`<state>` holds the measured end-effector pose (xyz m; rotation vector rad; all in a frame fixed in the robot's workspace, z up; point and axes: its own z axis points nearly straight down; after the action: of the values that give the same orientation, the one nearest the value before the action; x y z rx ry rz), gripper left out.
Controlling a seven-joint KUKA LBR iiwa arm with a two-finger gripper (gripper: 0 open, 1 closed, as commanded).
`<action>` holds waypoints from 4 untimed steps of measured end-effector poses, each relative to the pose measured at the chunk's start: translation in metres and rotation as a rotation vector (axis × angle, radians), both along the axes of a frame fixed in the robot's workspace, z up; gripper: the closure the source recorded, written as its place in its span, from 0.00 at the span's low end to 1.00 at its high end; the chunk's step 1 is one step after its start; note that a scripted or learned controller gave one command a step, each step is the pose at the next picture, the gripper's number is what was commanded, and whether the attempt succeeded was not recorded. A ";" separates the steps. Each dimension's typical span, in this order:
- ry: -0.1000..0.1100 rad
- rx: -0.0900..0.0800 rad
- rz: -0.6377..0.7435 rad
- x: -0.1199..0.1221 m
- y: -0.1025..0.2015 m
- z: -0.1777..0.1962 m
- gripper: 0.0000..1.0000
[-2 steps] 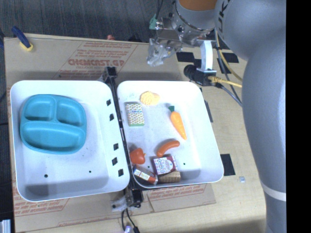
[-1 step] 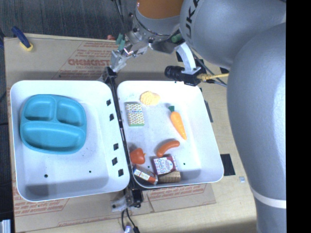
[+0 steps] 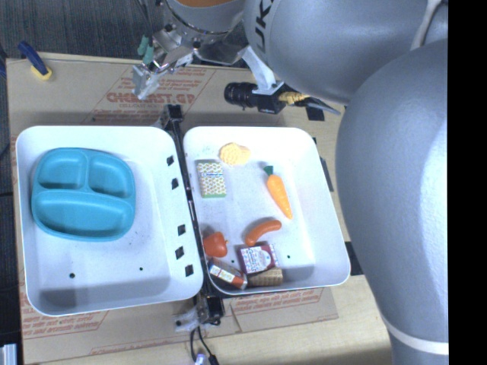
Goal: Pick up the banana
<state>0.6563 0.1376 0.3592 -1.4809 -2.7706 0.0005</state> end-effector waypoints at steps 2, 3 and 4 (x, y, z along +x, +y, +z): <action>0.000 -0.003 0.442 0.001 -0.039 -0.011 1.00; -0.001 -0.005 0.445 0.001 -0.039 -0.001 1.00; 0.002 -0.001 0.857 -0.033 -0.106 -0.104 1.00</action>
<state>0.6235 0.0314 0.2552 -0.1954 -3.1341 0.0031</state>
